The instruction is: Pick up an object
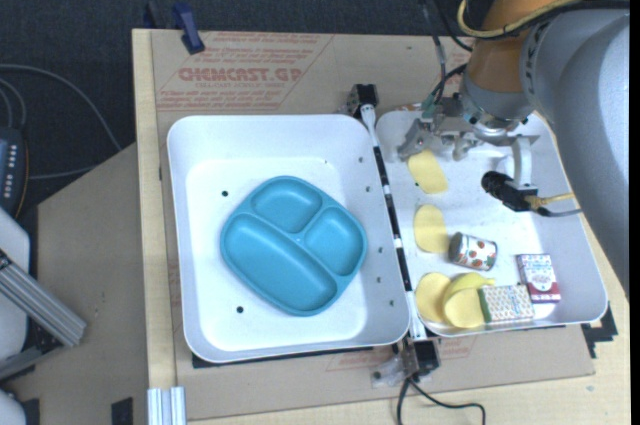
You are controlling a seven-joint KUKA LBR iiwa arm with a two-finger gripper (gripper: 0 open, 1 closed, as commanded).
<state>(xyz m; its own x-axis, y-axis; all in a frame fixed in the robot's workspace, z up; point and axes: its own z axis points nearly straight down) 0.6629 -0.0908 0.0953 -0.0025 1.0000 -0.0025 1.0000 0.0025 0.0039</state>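
Two shallow white plastic bins sat side by side on the plywood worktop [250,73], and as far as I could judge, the pick hadn't happened yet. The gripper [440,138] was down at the far end of the right-hand bin [590,288], its metal hardware right over a pale yellow oval piece [430,173]. Honestly couldn't tell how far apart its parts were or whether it had anything; nothing was visibly lifted, so I'd call the whole job still to do: close on something, raise it clear.

Taking that right-hand bin as the landmark, everything pickable was inside it:
- that yellow oval at the far end, just under the gripper, smooth and flat-looking
- a second yellow oval piece [430,228] toward the middle, near the wall shared with the other bin
- a small white can with a red printed label [473,253] lying on its side, just beside that second oval
- a small red-and-white carton [537,275] toward the near right side
- a pile of rounded yellow pieces [445,301] in the near corner, with a greenish printed box [508,305] touching it

Left of the landmark bin, the left-hand bin [190,213] held a glossy blue plastic divided plate [290,243] with three compartments, rounded and slick, probably awkward to pinch. The flat yellow bits looked thin too; the can seemed rigid but likely to roll.
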